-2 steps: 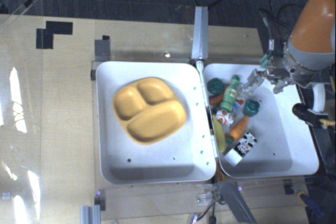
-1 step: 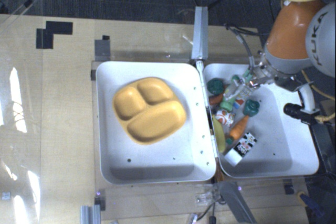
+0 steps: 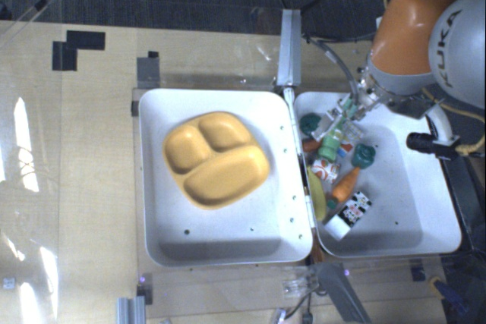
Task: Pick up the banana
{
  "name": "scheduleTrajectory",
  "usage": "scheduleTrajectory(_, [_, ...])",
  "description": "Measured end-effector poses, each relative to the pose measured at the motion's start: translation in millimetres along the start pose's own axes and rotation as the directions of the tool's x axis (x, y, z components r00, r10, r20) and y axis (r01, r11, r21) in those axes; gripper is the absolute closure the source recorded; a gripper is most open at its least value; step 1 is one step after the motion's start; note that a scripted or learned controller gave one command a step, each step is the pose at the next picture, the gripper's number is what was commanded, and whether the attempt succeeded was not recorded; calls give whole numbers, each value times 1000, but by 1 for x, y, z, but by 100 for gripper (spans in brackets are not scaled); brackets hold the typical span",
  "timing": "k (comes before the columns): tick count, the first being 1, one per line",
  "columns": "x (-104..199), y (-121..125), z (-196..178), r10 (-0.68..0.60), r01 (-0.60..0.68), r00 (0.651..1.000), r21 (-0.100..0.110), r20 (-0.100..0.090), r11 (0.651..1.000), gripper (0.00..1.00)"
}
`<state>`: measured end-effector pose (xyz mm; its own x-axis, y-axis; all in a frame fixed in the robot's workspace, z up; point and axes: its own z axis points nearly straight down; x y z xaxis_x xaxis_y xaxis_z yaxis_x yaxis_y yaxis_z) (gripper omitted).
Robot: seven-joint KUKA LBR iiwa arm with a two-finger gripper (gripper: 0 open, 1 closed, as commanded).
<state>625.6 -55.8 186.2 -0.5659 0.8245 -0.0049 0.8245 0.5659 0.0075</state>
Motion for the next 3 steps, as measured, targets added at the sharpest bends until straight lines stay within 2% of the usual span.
scheduleTrajectory(1, [-54,5,22,-187,187,982,0,0,982,0])
scheduleTrajectory(2, [-81,-23,99,-139,139,990,0,2,990,0])
scheduleTrajectory(3, [-102,-116,-37,-120,120,993,1,3,993,0])
